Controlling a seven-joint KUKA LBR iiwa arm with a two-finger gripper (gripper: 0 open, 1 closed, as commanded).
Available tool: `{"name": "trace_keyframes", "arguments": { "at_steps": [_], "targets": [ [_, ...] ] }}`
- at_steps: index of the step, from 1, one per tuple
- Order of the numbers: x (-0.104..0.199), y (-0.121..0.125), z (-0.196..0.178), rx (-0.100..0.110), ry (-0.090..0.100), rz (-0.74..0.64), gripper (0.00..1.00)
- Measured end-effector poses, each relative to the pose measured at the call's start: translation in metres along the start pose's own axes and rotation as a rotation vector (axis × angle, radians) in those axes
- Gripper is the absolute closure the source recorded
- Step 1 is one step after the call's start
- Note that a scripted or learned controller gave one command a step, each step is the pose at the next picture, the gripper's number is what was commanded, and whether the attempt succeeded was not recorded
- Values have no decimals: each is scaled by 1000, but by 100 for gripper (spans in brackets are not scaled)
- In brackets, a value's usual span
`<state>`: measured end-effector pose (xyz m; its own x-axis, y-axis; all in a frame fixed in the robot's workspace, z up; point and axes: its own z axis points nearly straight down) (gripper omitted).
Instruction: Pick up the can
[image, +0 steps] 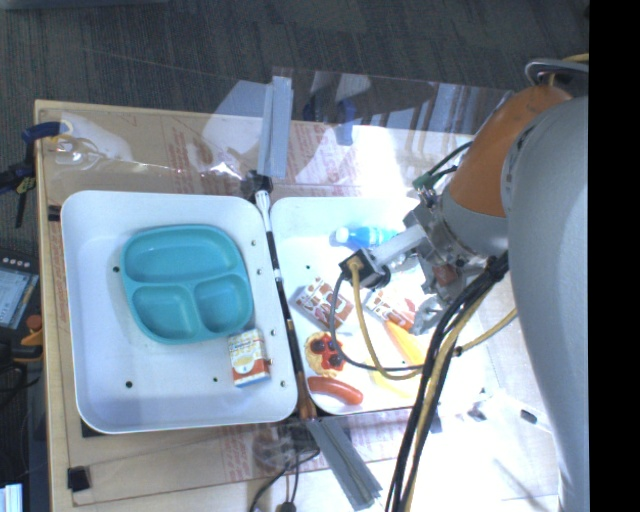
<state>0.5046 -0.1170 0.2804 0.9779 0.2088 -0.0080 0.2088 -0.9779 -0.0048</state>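
The can (248, 357), small with a yellow and orange label, stands in the left bin (90, 300) near its front right corner, just below the teal plate. My gripper (428, 303) hangs over the right bin (300, 225), low above the items at its right side, with cables looping around it. It is far to the right of the can, across the divide between the bins. The wrist and cables cover most of the gripper.
A teal divided plate (185, 280) fills the middle of the left bin. The right bin holds a blue bottle (362, 236), snack bars (320, 300), a red sausage (335, 389), a yellow piece (403, 345) and a red and yellow toy (324, 350).
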Motion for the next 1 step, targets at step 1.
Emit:
{"name": "trace_keyframes", "arguments": {
  "at_steps": [1],
  "targets": [
    [43,1,152,-1,1,-212,0]
  ]
}}
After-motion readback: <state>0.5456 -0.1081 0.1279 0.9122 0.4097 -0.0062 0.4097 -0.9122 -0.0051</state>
